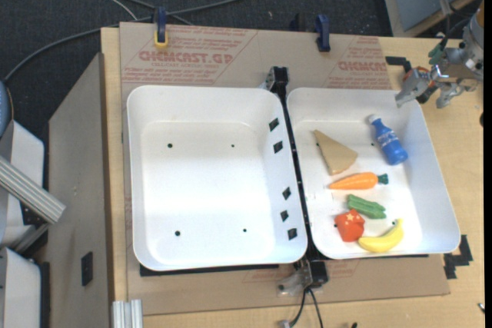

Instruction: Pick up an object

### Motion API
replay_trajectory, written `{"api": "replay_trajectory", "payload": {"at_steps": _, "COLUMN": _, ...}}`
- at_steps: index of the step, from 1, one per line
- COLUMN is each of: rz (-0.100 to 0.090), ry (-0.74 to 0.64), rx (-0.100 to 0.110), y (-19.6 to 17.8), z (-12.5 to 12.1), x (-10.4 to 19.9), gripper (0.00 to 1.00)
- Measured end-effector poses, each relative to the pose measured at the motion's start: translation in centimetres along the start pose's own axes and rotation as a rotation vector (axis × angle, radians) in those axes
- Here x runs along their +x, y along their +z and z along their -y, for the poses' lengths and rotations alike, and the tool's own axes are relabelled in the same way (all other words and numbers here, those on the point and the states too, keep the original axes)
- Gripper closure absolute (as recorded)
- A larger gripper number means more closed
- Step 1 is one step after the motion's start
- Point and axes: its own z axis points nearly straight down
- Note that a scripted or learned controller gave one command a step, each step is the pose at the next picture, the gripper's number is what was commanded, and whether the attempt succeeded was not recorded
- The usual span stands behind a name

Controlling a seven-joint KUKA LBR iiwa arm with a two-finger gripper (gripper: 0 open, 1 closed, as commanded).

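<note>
Blue bottle (387, 140) lies in the right bin (438, 188), gripper (430, 84) hovering just beyond its rim.

All the objects lie in the right bin (430, 165). A blue bottle (387, 140) with a white cap lies on its side toward the far right. A tan wedge (335, 152) lies left of it. Nearer come an orange carrot (355, 181), a green pepper (365, 206), a red tomato (349, 226) and a yellow banana (382, 239).
</note>
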Motion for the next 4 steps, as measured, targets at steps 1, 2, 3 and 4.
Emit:
{"api": "replay_trajectory", "payload": {"at_steps": 1, "rz": -0.004, "ry": -0.002, "rx": 0.011, "y": 15.4, "z": -1.0, "x": 1.9, "gripper": 0.00}}
{"api": "replay_trajectory", "payload": {"at_steps": 2, "rz": 0.002, "ry": -0.002, "rx": -0.006, "y": 13.1, "z": -1.5, "x": 1.7, "gripper": 1.00}}
{"api": "replay_trajectory", "payload": {"at_steps": 3, "rz": 0.002, "ry": -0.002, "rx": -0.005, "y": 13.2, "z": -1.4, "x": 1.7, "gripper": 0.00}}
{"api": "replay_trajectory", "payload": {"at_steps": 4, "rz": 0.006, "ry": 0.001, "rx": -0.014, "y": 16.5, "z": 1.7, "x": 5.8, "gripper": 0.00}}
